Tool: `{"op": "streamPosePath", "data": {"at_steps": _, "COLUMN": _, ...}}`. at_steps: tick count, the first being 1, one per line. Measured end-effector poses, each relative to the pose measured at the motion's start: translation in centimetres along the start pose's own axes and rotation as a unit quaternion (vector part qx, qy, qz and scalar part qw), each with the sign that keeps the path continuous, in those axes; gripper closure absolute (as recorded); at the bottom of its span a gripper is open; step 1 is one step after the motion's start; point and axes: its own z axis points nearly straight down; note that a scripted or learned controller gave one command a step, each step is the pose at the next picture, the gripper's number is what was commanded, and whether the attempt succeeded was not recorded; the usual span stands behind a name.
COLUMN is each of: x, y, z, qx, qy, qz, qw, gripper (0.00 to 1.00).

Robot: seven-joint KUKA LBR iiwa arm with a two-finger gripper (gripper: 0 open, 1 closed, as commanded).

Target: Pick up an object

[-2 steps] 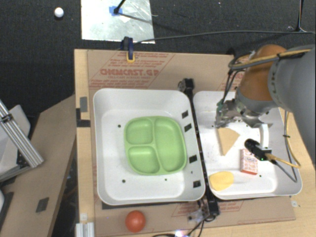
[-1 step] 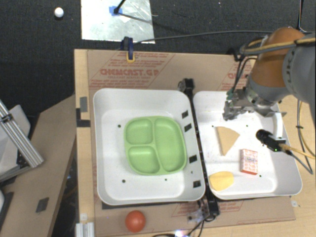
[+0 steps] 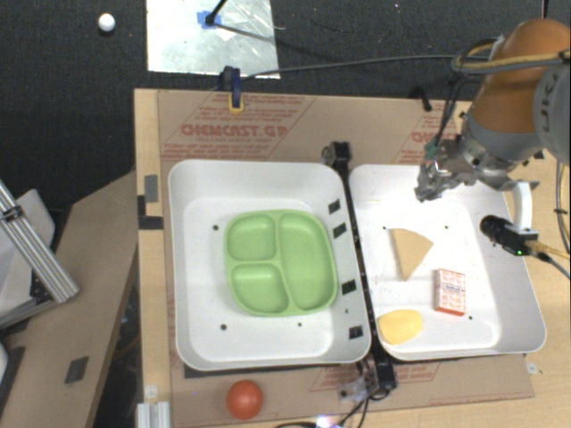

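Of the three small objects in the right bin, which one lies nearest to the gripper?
The tan wedge-shaped piece, just below the gripper. The red-and-white box and yellow oval lie farther.

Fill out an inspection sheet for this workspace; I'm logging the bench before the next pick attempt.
Surface: two white bins side by side, left bin and right bin, on a brown board.
Job's things: in the right bin, a tan wedge, a red-and-white box and a yellow piece, all apart from each other.
Clutter: green divided tray in the left bin; orange ball on the board in front of it.
Grippers: gripper over the right bin's far end, holding nothing visible.
Cables: dark cable running across the black backdrop toward the arm.
Surroundings: shiny sheet and a small white ball on the backdrop.
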Motion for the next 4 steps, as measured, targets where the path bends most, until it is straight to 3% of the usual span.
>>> {"op": "streamPosePath", "data": {"at_steps": 4, "x": 19.7, "y": -10.9, "z": -0.5, "qx": 0.004, "qy": 0.002, "qz": -0.003, "qw": 1.0, "gripper": 1.0}}
